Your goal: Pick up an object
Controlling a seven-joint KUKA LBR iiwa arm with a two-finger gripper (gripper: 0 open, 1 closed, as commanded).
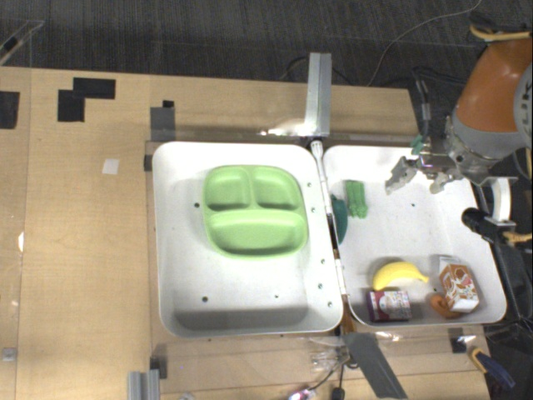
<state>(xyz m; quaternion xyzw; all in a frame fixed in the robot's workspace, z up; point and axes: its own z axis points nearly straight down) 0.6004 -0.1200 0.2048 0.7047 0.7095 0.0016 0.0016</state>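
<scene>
Right now your fingers (420, 173) stand spread wide apart with nothing between them, hanging over the bare upper part of the right bin (391, 232). One fingertip points toward the bin's middle, the other sits closer to the grey wrist and the orange band (491, 86) above it.

Take that right bin as your landmark. Against its left wall you see a green block (356, 198), with a darker teal piece (338, 215) just beside it on the wall side. Along the bin's near edge lie a yellow banana (398, 274), a dark purple can (389, 305) touching the banana's underside, and a small brown-and-white carton (456, 288) in the near right corner. All of these lie well apart from the fingers.

Left of the right bin, the other bin (179, 290) holds a green divided plate (253, 209). Both bins rest on the wooden table (75, 248).
</scene>
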